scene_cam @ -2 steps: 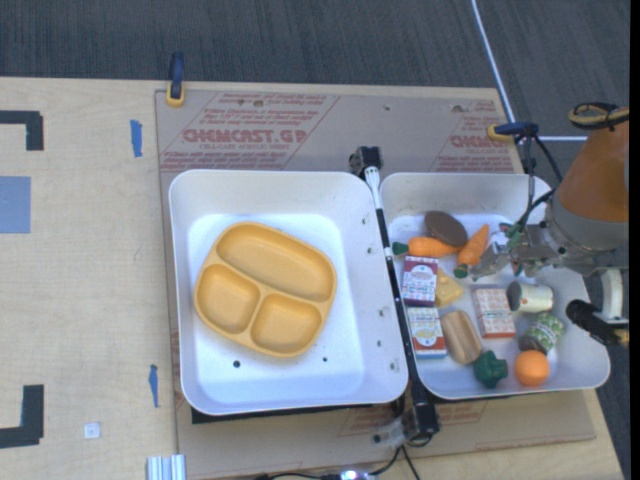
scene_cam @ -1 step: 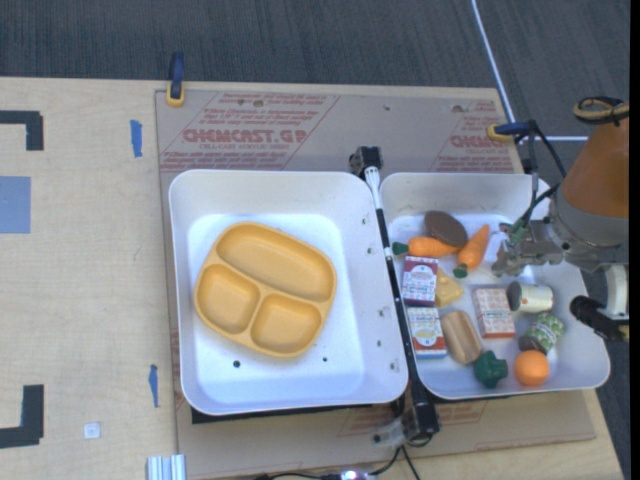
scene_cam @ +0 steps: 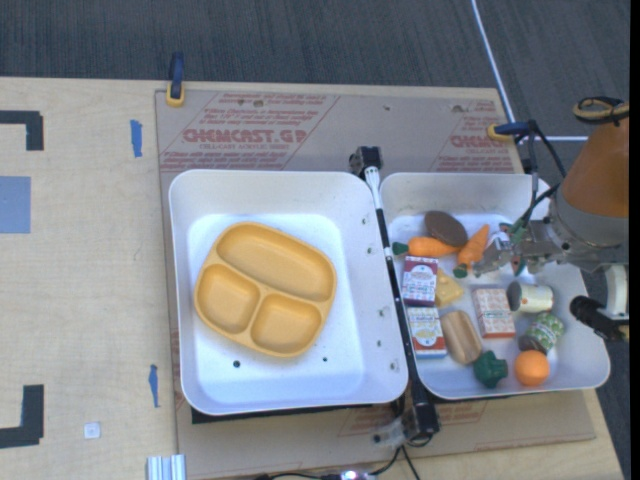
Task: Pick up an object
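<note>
The right bin (scene_cam: 590, 373) holds several toy foods: a brown oval piece (scene_cam: 445, 227), an orange carrot (scene_cam: 431, 247), a smaller carrot (scene_cam: 475, 245), red-and-white cartons (scene_cam: 420, 279) (scene_cam: 427, 331) (scene_cam: 493, 311), a tan bread roll (scene_cam: 461, 336), a green broccoli (scene_cam: 489, 369) and an orange fruit (scene_cam: 532, 368). My gripper (scene_cam: 512, 254) hangs low over the bin's right half, just right of the smaller carrot and above a white cylinder (scene_cam: 536, 298). I see nothing clearly gripped in it.
The left bin (scene_cam: 190, 198) holds a yellow three-section plate (scene_cam: 264, 287). A black divider bar (scene_cam: 388, 268) runs between the bins. The arm's orange band (scene_cam: 605, 168) overhangs the right bin's far right edge. A small patterned can (scene_cam: 545, 334) lies near the fruit.
</note>
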{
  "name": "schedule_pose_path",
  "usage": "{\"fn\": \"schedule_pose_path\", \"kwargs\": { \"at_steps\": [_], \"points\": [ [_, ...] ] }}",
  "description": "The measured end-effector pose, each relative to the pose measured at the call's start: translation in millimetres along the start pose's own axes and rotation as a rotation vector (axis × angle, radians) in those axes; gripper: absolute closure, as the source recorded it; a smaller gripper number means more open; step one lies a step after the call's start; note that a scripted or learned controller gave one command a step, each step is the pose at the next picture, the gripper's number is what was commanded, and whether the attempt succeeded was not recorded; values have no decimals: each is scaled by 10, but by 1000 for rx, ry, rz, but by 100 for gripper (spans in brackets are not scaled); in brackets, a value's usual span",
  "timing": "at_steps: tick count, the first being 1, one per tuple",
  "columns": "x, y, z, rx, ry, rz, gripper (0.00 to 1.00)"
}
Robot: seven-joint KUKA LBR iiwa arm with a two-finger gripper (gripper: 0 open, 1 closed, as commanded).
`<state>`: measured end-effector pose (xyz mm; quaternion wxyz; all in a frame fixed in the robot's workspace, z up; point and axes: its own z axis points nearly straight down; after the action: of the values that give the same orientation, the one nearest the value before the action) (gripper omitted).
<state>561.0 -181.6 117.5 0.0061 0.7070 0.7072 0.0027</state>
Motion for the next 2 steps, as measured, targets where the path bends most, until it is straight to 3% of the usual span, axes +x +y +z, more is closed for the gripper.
{"fn": "schedule_pose_path", "kwargs": {
  "at_steps": [1, 2],
  "points": [
    [1, 10, -103, -3, -1, -1, 100],
    [1, 9, -102, -3, -1, 0, 0]
  ]
}}
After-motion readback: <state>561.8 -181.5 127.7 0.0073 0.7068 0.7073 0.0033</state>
